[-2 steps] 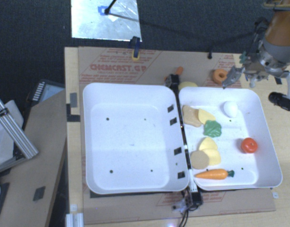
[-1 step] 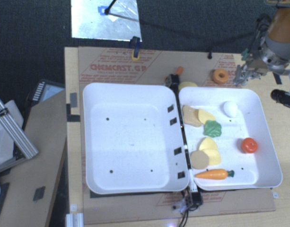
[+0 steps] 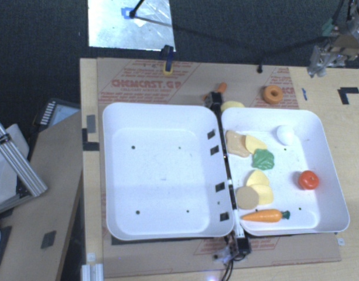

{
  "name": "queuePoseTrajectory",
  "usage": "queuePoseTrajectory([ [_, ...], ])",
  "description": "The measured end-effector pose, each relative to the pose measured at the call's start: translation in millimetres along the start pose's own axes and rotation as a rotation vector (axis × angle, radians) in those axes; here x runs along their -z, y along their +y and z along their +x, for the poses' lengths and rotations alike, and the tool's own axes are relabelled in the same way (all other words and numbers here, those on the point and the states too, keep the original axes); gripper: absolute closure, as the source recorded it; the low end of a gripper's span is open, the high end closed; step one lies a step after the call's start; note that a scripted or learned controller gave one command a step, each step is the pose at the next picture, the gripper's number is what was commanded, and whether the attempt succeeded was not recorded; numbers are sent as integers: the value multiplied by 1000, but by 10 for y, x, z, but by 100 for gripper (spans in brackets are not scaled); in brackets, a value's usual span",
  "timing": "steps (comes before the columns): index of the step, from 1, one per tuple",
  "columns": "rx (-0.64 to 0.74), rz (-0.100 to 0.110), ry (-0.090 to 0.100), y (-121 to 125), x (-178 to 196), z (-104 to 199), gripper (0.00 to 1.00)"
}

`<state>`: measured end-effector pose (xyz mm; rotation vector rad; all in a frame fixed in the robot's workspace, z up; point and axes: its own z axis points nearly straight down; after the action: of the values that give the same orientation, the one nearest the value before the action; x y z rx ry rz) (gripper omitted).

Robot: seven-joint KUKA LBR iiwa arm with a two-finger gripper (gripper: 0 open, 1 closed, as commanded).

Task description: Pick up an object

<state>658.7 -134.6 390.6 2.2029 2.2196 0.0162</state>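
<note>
While the gripper (image 3: 334,51) hangs at the far right corner, above the bench and well clear of both bins, the task stands at its opening step: nothing is lifted, no object chosen. Whether the pincer is open or closed cannot be told; it is small and blurred at that edge.

Right bin (image 3: 325,136), contents:
- white ball (image 3: 284,134), far side, standing apart.
- red tomato (image 3: 308,180), right side, alone, well apart from the rest.
- tan slice (image 3: 237,143) and yellow wedge (image 3: 255,143), touching, against the left wall.
- green leafy piece (image 3: 263,158), just near of the wedge.
- yellow piece (image 3: 259,180) and round tan disc (image 3: 247,197), overlapping.
- carrot (image 3: 262,216), lying along the near wall.

Left bin (image 3: 161,168): bare white floor.

Outside the bins: a doughnut (image 3: 273,94) on the bench beyond the right bin; a yellow item (image 3: 232,105) at that bin's far rim; a small orange item (image 3: 222,88) near the divider's far end.

Judgement on the next move: the arm must travel near and left, over the right bin, and descend on one piece. The tomato or ball looks the easier target, each having free space around it. The clustered pieces by the divider would crowd a grasp, and the carrot's closeness to the wall may hinder entry.
</note>
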Motion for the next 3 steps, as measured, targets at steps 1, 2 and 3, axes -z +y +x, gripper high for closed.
queuePoseTrajectory([
  [1,0,12,2,113,151,290,100],
  [2,-1,13,2,113,287,594,100],
  [3,-1,14,3,116,429,863,100],
])
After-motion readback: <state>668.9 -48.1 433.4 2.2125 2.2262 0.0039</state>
